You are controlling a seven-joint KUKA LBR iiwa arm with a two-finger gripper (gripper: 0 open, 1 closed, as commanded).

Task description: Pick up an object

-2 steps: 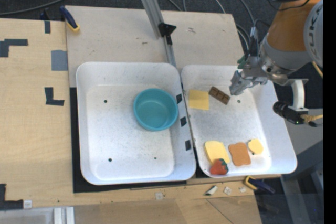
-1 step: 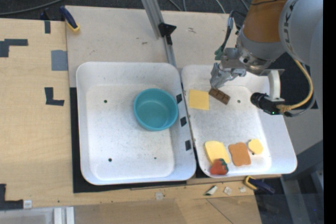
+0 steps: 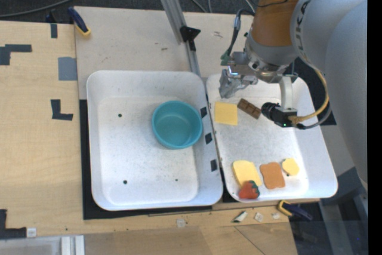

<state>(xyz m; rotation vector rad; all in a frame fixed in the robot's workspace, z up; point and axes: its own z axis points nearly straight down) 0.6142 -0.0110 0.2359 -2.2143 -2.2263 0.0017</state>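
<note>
a slanted view from above shows a wooden bench (image 3: 36,128) bearing two shallow white bins side by side. the left bin (image 3: 107,146) holds a teal bowl (image 3: 176,123), upright, near the wall it shares with the right bin (image 3: 316,164).

every place below is given relative to that bowl. just to its right, across the shared wall, a flat yellow square (image 3: 226,113) lies on the right bin's floor. a little further right and slightly up lies a small brown block (image 3: 248,108). below and to the right, along the right bin's near edge, sits a cluster: a yellow piece (image 3: 244,171), a red strawberry-like piece (image 3: 249,190), an orange slab (image 3: 273,175) and a small yellow round piece (image 3: 290,166).

the grey arm with its orange band reaches in from the right. its gripper (image 3: 230,85) hangs up and to the right of the bowl, at the right bin's far left corner. whether the jaws are open or closed cannot be told from this angle, and nothing is seen between them.

the yellow square lies just below the jaws in the view, closest of all the objects; whether they touch it cannot be told. it looks light, thin and probably soft or foam-like, lying flat, so it would be hard to pinch from above. the best hold is likely across two opposite edges. the brown block beside it looks stiffer and easier to grip across its narrow width.
</note>
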